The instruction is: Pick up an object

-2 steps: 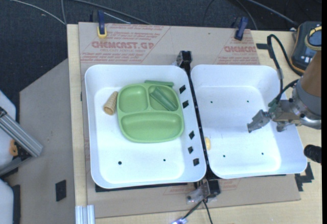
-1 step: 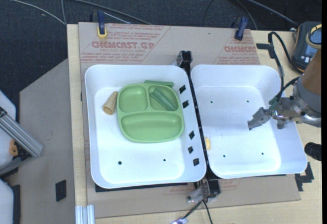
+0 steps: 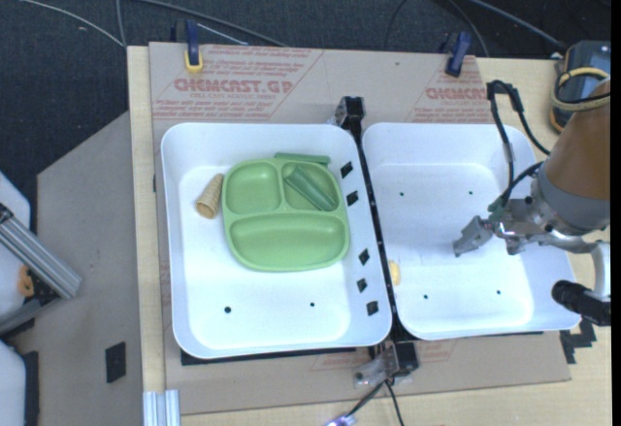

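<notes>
I have the gripper [image 3: 473,240] low over the floor of the right bin [image 3: 427,162], reaching in from the right side, and I cannot tell from this angle how its tips stand, nor is anything visibly held. This bin's floor around it looks bare to me. Everything worth picking sits in the left bin [image 3: 189,220]: a green divided plate [image 3: 286,215] near the middle, a green pod-like piece [image 3: 312,186] lying in the plate's upper right compartment, and a small tan cone [image 3: 208,196] resting on the bin floor just beside the plate's left edge. A tiny yellowish bit [image 3: 393,272] sits right at the divider between the two bins.

My judgement is that the step in hand is reaching for a target, and the arm is well apart from all of them. To do it well I would lift clear of the middle wall before crossing, then come down on the cone, since it lies alone on flat floor. I would line the jaws across its narrow width and keep off the plate's rim, which could knock the cone away
</notes>
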Controlling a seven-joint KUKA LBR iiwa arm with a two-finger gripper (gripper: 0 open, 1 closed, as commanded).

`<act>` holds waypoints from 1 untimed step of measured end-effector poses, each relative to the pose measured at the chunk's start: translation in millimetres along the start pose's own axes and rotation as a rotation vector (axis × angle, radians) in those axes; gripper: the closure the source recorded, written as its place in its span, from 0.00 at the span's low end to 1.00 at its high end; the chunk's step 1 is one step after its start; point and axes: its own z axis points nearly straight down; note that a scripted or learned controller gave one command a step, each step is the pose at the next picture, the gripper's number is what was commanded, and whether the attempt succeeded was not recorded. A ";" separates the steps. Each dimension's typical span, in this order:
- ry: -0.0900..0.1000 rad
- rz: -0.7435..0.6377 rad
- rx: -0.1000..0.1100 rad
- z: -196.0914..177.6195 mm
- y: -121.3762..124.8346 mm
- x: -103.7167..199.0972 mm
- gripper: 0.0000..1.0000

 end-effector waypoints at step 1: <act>0.000 0.001 0.002 63.0 -0.1 -3.1 0.00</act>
